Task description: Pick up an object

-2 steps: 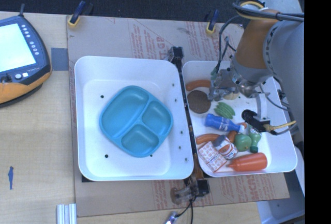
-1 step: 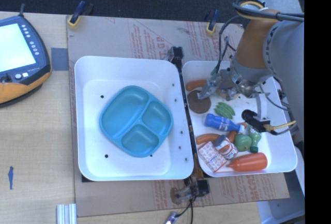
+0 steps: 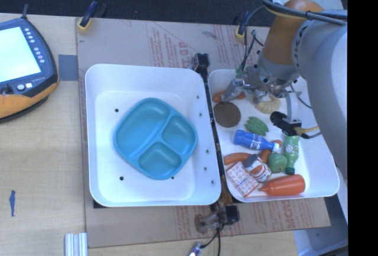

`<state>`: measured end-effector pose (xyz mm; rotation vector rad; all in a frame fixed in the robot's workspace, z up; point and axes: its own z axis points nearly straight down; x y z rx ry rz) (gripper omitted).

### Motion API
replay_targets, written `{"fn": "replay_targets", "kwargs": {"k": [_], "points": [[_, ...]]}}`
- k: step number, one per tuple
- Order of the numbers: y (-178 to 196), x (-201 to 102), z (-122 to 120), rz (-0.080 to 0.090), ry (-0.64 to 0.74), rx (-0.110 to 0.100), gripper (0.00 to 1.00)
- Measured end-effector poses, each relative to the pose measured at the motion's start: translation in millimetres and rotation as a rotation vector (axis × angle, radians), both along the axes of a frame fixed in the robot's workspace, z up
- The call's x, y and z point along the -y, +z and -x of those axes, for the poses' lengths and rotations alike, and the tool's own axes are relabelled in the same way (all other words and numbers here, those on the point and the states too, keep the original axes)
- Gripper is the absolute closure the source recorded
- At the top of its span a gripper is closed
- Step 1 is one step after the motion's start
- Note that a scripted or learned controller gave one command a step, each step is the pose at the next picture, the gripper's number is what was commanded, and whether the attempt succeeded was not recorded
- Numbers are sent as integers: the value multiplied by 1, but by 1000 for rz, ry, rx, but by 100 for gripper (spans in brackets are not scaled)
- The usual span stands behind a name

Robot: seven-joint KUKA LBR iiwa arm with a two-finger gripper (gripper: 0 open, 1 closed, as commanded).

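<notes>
My gripper (image 3: 253,90) hangs low over the right bin's (image 3: 328,160) far end, above the brown disc (image 3: 227,113); finger state: cannot tell. Blue bottle (image 3: 253,141), green pepper (image 3: 257,125), red-orange bottle (image 3: 282,185) lie nearby. Left bin (image 3: 100,130): blue divided tray (image 3: 155,138).

1 camera looks down at a slant from above the bench, far enough back to take in both white bins: the left bin (image 3: 94,130) sits mid-frame, the right bin (image 3: 328,181) beside it, toward the frame's right edge.
</notes>
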<state>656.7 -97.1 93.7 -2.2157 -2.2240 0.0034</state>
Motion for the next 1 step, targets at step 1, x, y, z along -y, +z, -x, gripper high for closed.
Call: {"fn": "replay_targets", "kwargs": {"k": [1], "points": [[0, -1, 0, 1, 0, -1, 0]]}}
